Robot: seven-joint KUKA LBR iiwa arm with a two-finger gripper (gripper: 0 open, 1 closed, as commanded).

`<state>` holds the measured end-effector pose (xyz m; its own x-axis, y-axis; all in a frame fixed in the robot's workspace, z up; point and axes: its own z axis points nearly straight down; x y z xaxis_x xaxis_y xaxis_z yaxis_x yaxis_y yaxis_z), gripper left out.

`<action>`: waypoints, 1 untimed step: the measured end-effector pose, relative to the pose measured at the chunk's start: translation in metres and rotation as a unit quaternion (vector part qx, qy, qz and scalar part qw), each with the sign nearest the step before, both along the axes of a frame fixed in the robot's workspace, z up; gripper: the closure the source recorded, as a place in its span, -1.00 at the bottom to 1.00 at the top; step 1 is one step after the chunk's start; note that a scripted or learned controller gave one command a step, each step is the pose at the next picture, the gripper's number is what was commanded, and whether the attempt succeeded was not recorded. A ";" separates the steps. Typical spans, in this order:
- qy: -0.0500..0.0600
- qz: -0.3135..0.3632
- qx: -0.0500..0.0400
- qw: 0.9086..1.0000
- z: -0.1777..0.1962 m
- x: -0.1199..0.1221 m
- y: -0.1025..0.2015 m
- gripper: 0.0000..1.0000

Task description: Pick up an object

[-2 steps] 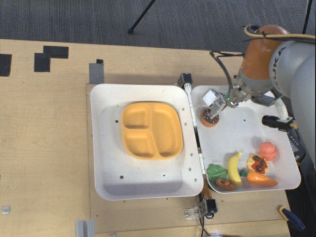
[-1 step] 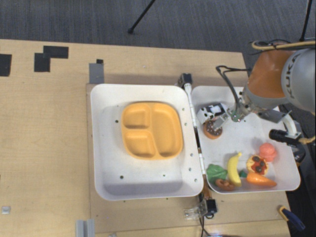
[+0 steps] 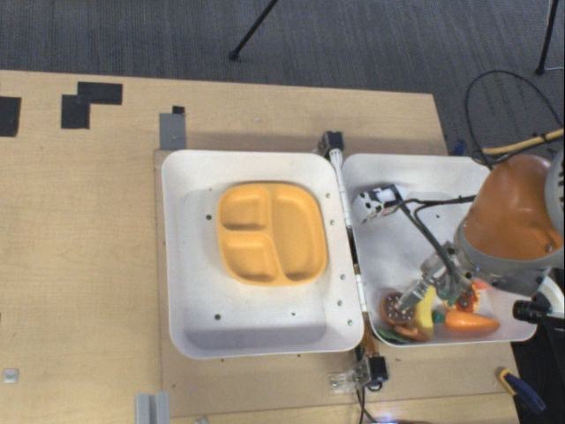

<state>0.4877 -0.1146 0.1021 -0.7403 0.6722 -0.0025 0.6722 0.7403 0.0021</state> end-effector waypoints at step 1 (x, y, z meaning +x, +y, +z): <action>-0.002 -0.001 0.001 1.000 0.011 0.002 0.001 1.00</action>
<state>0.4900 -0.1131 0.1133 -0.7395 0.6731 -0.0042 0.6731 0.7396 0.0063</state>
